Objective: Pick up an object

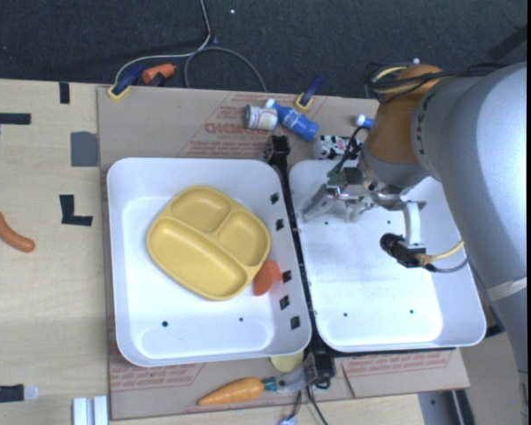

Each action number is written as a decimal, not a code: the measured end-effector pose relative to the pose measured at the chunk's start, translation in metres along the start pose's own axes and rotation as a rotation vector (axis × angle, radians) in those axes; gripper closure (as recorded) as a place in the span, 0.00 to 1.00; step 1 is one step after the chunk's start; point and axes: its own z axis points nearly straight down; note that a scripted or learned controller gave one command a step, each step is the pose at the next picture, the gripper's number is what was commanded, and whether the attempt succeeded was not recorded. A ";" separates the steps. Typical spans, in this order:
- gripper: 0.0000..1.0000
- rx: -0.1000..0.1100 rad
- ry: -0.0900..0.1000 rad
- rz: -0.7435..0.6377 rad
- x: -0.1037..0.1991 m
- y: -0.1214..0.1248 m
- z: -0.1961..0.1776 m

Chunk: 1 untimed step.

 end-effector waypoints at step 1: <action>0.00 0.002 0.000 0.000 0.001 0.029 0.016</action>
